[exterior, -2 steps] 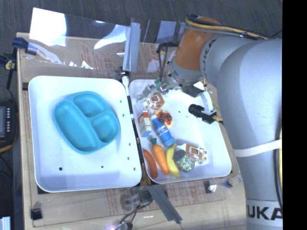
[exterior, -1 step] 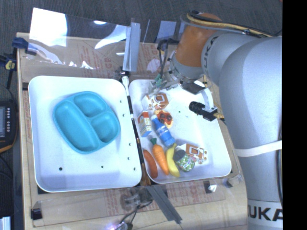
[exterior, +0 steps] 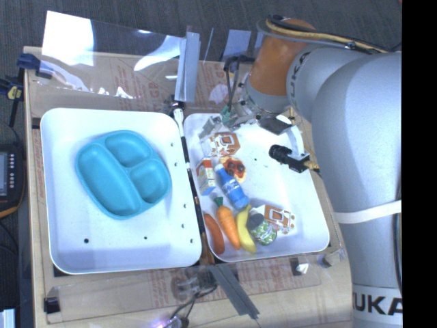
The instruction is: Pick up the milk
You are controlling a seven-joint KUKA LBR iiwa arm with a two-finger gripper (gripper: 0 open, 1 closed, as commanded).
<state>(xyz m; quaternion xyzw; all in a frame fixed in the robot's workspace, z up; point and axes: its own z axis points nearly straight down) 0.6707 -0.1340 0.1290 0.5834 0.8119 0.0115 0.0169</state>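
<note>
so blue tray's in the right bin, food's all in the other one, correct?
Not quite: the camera view shows the blue tray in the left bin. The food is all in the other one, the right bin.

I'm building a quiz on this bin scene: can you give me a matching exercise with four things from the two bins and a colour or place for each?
Things:
1. divided plate
2. carrot
3. banana
4. bottle

Descriptions:
A. yellow, near the right bin's front edge
B. blue, among the items in the right bin
C. light blue, alone in the left bin
D. orange, between a red item and the banana

Pairs: 1-C, 2-D, 3-A, 4-B
</note>
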